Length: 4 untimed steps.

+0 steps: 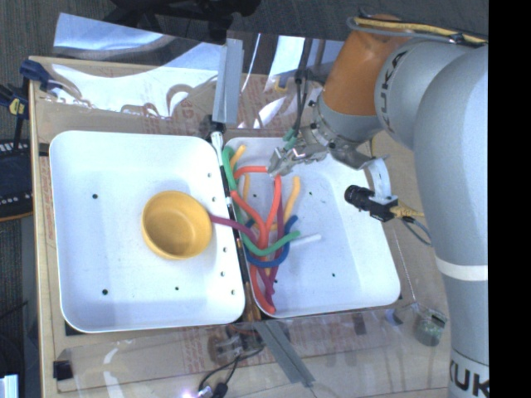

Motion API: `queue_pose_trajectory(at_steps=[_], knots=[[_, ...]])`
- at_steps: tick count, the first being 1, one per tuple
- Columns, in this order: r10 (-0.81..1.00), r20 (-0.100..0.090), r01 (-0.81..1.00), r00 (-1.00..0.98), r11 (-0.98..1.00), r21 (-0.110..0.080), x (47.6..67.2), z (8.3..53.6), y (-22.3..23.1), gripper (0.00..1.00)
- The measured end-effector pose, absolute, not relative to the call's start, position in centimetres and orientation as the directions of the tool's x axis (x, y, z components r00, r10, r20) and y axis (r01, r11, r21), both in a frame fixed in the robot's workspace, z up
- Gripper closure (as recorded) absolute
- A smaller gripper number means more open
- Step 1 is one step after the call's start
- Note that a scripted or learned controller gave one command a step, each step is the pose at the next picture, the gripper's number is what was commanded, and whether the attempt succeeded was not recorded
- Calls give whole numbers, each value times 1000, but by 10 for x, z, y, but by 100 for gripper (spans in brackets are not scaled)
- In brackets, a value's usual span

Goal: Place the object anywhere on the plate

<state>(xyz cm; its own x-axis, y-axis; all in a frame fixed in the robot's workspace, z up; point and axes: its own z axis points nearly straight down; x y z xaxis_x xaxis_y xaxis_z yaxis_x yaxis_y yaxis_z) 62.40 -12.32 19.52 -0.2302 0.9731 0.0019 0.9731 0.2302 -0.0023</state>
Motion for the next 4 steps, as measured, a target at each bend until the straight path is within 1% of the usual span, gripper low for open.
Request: queue_pose_trajectory(at_steps=[1,2,3,4], knots=[[897,1,897,-443,443,-3,580,248,-58,100],[897,1,897,-442,442,-3,580,248,-59,0],[829,1,829,-559,559,-2,568,220,46,0],[830,0,830,-558,558,-2,568,220,45,0]])
